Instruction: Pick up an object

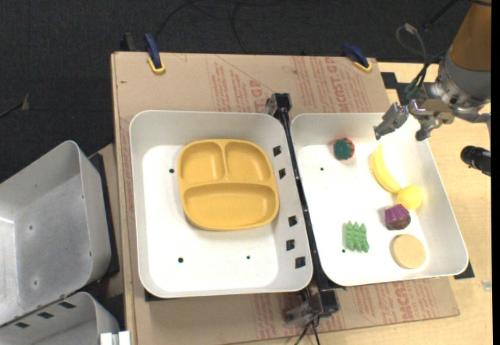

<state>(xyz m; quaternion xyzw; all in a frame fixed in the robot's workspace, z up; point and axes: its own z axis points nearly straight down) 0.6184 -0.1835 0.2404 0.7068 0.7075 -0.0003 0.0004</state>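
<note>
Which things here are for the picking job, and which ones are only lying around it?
For the job:
- gripper
- right white bin with curved yellow banana, small green-red ball, yellow lemon-like piece, purple lump, green ridged piece, tan round disc

Lying about:
- yellow plastic divided plate in left white bin
- grey plastic tub
- blue clamps

End effector (406, 123) hovering over right bin's (328, 257) far right corner, fingers spread, gripping nothing. Lying in that bin: banana (383, 168), lemon (411, 197), purple grape cluster (397, 217), tan round disc (408, 250), green ridged piece (356, 236), small green-red ball (343, 148). Yellow divided plate (229, 184) sitting in left bin (156, 257).
</note>
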